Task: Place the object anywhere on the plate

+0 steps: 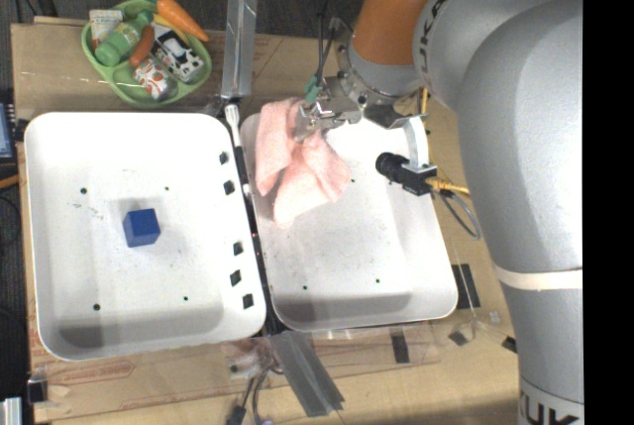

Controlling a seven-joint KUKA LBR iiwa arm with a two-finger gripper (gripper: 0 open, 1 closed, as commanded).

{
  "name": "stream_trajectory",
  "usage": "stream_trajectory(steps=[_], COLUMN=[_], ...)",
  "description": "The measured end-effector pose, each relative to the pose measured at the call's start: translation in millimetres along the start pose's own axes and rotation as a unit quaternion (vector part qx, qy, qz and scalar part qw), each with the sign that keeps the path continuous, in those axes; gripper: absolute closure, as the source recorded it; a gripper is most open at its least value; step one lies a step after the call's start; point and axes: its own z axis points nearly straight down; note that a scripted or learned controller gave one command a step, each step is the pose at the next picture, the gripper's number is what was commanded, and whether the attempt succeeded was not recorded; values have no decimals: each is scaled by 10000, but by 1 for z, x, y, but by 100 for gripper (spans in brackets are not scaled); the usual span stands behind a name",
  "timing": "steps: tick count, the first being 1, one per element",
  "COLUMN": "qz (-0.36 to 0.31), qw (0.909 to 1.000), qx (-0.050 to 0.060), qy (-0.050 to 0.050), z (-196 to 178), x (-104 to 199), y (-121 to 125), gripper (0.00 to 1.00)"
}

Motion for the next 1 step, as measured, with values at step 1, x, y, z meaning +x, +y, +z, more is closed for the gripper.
stream_trajectory(steps=[1], qz=[-40], qw=[10000], qx=[-11], qy=[-5], z=[-22], x=[1], y=[0], gripper=[100])
